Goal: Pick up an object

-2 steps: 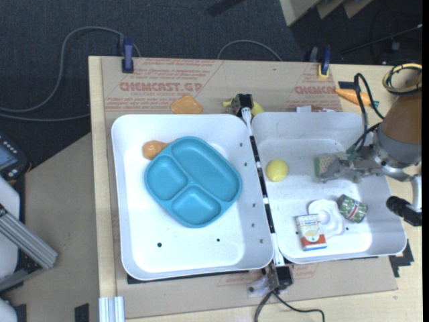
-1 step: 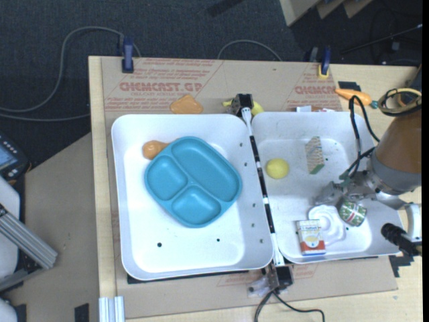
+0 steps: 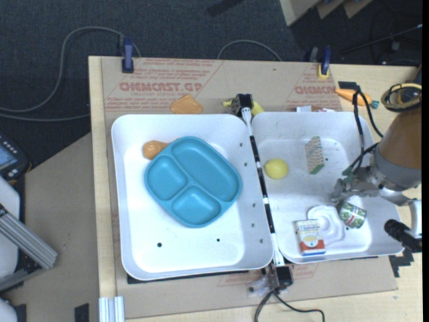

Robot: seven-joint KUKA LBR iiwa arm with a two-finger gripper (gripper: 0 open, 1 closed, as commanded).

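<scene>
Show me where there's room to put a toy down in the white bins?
The left bin has bare floor below and left of the blue divided plate. In the right bin, there is room between the yellow ball and the small carton. Its right side is crowded around the gripper.

The arm was cut off by the right side of the picture, so most of it could not be seen. The gripper was small and dark, and its shape was hard to make out. The blue plate hid part of an orange thing in the left bin. A green can lay partly under the arm's wrist. The print on the little box was too small to read.
</scene>
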